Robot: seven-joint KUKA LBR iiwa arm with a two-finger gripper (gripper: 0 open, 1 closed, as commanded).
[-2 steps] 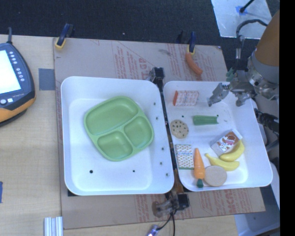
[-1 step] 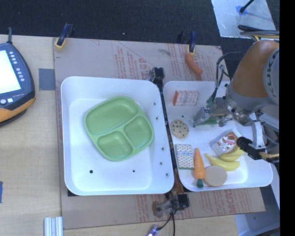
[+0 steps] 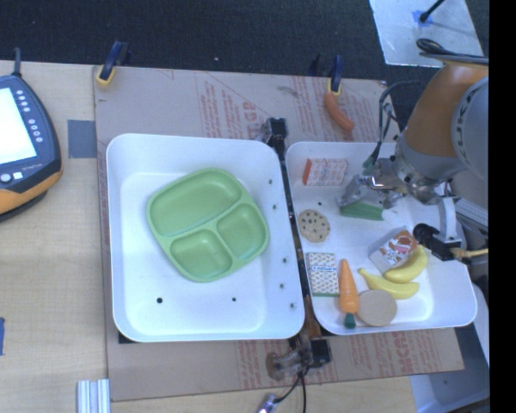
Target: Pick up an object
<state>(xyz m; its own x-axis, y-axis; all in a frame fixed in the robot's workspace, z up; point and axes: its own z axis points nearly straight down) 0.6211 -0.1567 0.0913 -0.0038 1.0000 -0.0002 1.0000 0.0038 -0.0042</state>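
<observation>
Camera view, quick pass outward from the claw. Gripper [image 3: 371, 189] sits low over the upper middle of the right bin [image 3: 464, 312], arm coming in from the right. A green flat piece [image 3: 359, 211] lies right under and just below the fingertips, seemingly touching or nearly so. Whether it's actually between the fingers I can't make out, and I can't tell if the claw is apart or together, since the wrist blocks it.

Closest pick candidate is that green piece, long axis roughly left-right, directly beneath the claw. Just left of the claw: red-and-white packet [image 3: 325, 171]. Down-left: round cookie [image 3: 313, 224]. Down-right, near: small carton [image 3: 393, 249], with the banana [image 3: 402, 275] touching it below, curved, lying about left-right. Further down-left: green-white box [image 3: 322, 274] and carrot [image 3: 348, 289], carrot's long axis running up-down, tip toward the claw. Round tan disc [image 3: 377, 308] beside the carrot's base.

Far left, well apart: left bin [image 3: 120, 231] with the green divided plate [image 3: 208, 224].

My read: next move hinges on the green piece straight below.
</observation>
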